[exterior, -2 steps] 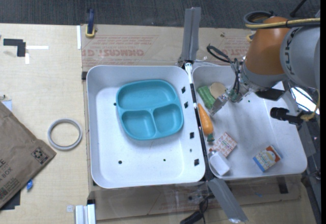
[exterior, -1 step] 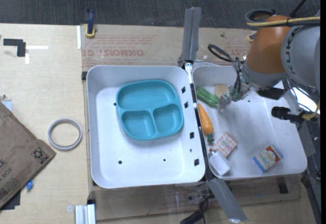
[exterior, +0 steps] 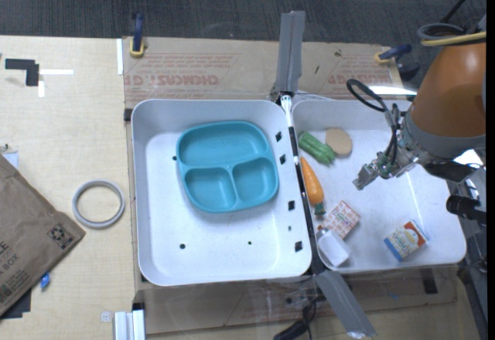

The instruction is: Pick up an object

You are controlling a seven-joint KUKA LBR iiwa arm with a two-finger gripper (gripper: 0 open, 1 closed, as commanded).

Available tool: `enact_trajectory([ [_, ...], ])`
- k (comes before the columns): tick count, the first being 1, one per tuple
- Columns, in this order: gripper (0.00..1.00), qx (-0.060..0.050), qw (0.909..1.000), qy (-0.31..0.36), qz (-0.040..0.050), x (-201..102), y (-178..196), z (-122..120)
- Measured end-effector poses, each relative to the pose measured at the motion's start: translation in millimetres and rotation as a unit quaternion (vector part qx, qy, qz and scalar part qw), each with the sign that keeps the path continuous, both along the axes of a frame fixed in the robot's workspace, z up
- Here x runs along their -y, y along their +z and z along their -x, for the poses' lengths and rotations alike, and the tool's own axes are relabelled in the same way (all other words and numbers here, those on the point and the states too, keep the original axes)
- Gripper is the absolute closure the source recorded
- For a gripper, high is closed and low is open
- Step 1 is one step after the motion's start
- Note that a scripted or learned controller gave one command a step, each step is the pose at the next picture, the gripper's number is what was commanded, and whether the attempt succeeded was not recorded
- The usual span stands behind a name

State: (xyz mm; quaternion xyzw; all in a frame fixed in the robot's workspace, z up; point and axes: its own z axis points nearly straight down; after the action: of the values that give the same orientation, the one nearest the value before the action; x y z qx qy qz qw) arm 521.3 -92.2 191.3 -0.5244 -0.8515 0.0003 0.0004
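We judge the pick not yet made: the gripper hangs over the right bin with nothing visibly between its jaws, and we cannot tell whether they are spread or pressed together. Candidates lie left of it: carrot, green vegetable, small box. The table is pale wood; dark carpet lies beyond.

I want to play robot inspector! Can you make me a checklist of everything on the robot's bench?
Surface: two white bins, left bin, right bin.
Job's things: carrot, green vegetable, tan disc, patterned packet, small carton, white cup, all in the right bin.
Clutter: blue tray in the left bin.
Gripper: gripper over the right bin, holding nothing.
Cables: black cable.
Surroundings: tape ring, cardboard box.
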Motion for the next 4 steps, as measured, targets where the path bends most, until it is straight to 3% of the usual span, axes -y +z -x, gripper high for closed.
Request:
enact_trajectory([
  [1, 1.00, 0.000, 0.9942, 0.108, -0.0003, 15.0, -48.7, 37.7],
  [2, 1.00, 0.000, 0.9999, 0.015, 0.0003, 9.7, 31.9, -1.6],
  [3, 1.00, -0.001, 0.9992, 0.041, -0.0003, 15.5, -44.1, 44.1],
  [4, 1.00, 0.000, 0.9999, -0.017, 0.0001, -52.0, 0.1, -22.6],
])
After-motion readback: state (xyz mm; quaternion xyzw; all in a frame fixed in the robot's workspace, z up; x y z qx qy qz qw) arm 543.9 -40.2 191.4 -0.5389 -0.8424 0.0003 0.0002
